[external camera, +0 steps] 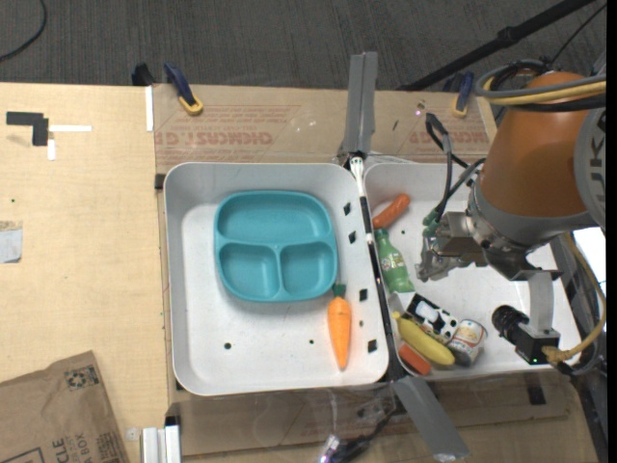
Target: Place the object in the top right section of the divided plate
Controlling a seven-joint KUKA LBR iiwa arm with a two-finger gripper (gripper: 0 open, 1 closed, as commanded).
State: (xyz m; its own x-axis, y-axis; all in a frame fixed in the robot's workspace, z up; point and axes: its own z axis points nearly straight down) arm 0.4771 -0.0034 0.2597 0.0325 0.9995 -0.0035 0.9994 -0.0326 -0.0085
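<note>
Wooden bench over dark carpet, cardboard sheet beneath two shallow white bins side by side. Left white bin [183,287]: teal plastic divided plate [277,245] sits toward its far-centre, all three sections bare; an orange toy carrot w/ green top [339,330] lies on the bin floor just off the plate's near-right corner, near the bin's right wall. Right white bin [482,374]: orange toy sausage-like piece [390,210] at far-left, green plastic bottle [392,261] along left wall, yellow toy banana [425,341], black-and-white item [431,318] and small can [468,340] near the front edge. Gripper [439,255] hangs over the right bin's middle, beside the bottle; finger state cannot be judged, nothing seen between them. Assessment: task not begun as far as visible — no object lifted, target section unfilled. Which item is intended is unclear; pick, transfer across the divider & release all remain.
</note>
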